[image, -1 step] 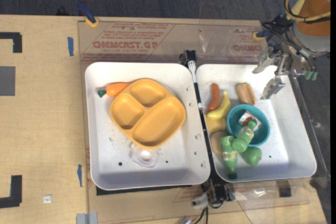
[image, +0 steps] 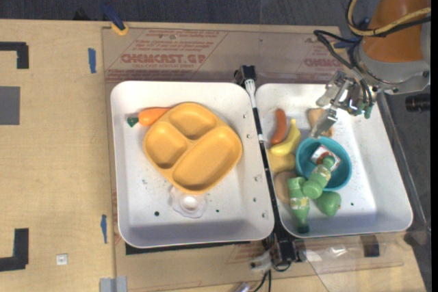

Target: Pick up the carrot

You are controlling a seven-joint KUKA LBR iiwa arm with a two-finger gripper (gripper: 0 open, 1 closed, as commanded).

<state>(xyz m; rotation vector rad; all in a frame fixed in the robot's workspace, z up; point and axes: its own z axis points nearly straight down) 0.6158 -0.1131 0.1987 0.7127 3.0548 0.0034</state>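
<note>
The carrot [image: 150, 115], orange with a green tip, lies in the left bin [image: 130, 202] at its upper left, tucked against the edge of the yellow divided plate [image: 193, 146]. My gripper [image: 333, 115] hangs over the upper part of the right bin [image: 383, 205], far to the right of the carrot. Its metal fingers [image: 339, 100] point down and to the left toward a tan object [image: 316, 119] just below them. Nothing shows between them.
A fried egg toy [image: 189, 203] lies below the plate in the left bin. The right bin holds a sausage [image: 280, 125], a banana [image: 287, 142], a teal bowl [image: 322, 162], a green bottle [image: 319, 181] and other green pieces [image: 298, 198].
</note>
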